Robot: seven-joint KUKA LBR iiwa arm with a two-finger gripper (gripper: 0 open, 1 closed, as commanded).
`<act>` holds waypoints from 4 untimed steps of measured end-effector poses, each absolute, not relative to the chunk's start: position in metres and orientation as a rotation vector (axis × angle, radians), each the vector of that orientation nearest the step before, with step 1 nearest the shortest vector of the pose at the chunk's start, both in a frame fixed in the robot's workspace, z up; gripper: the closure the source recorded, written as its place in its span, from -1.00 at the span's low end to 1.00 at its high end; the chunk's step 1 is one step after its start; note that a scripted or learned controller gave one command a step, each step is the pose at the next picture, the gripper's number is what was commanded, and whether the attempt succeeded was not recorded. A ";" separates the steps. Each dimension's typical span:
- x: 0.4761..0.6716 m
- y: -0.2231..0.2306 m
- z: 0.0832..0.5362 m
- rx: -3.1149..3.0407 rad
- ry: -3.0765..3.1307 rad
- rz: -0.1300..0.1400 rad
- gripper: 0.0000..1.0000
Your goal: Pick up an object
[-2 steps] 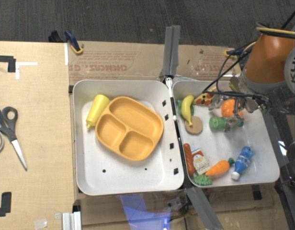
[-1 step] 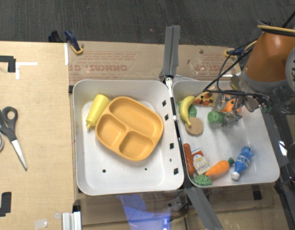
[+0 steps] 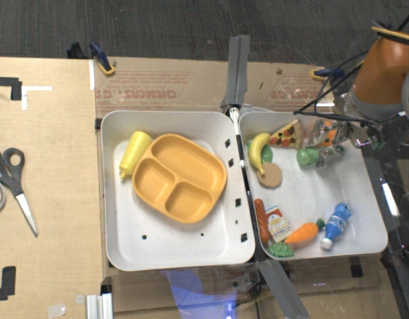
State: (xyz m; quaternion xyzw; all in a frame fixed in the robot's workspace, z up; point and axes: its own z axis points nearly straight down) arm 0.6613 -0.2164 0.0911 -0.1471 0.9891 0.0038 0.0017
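Down in the top right corner of the right bin, end effector hanging low among the toys. Can't tell whether open, shut, or clamped on anything, too much metal clutter and cable in the way. So, judging by this: reach made, grab not confirmed, lift not done. Nothing visibly off the bin floor.

Closest candidates for the pick: green round thing just beside the end effector, maybe touching, and pizza slice just to its left.

Head count, right bin:
- one banana
- one tan disc, touching the banana's lower end
- one pizza slice
- one green round thing
- one red sausage-looking piece
- one small printed packet
- one carrot
- one blue bottle
- one leafy green bit at the bottom edge

Left bin: one orange divided tray, one yellow bottle tucked against its upper left.

Out on the table: one pair of scissors, well apart from both bins.
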 end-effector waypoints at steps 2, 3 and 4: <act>0.660 -0.220 0.091 -0.468 3.102 0.004 -1.00; 0.661 -0.220 0.091 -0.575 3.084 0.001 -1.00; 0.575 -0.222 0.089 -0.726 3.057 0.004 -1.00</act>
